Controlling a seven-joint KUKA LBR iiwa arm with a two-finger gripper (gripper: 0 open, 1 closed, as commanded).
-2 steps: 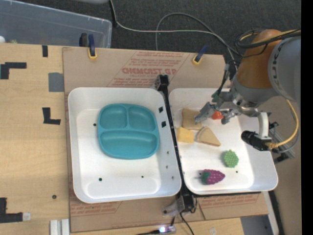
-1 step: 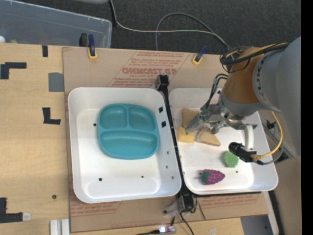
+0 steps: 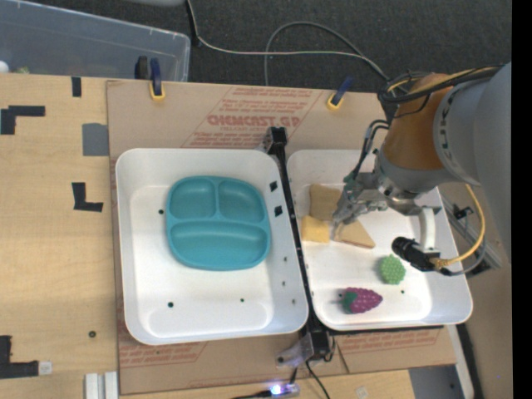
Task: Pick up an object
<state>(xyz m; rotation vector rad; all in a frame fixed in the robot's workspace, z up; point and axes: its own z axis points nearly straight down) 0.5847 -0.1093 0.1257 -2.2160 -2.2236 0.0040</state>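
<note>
The gripper (image 3: 347, 214) hangs over the right bin (image 3: 416, 314), tips down on the cheese pieces (image 3: 328, 219); whether it grips any, I cannot tell; broccoli (image 3: 392, 269) at five o'clock, grapes (image 3: 362, 300) at six; a teal plate (image 3: 219, 224) fills the left bin (image 3: 137, 223).
</note>
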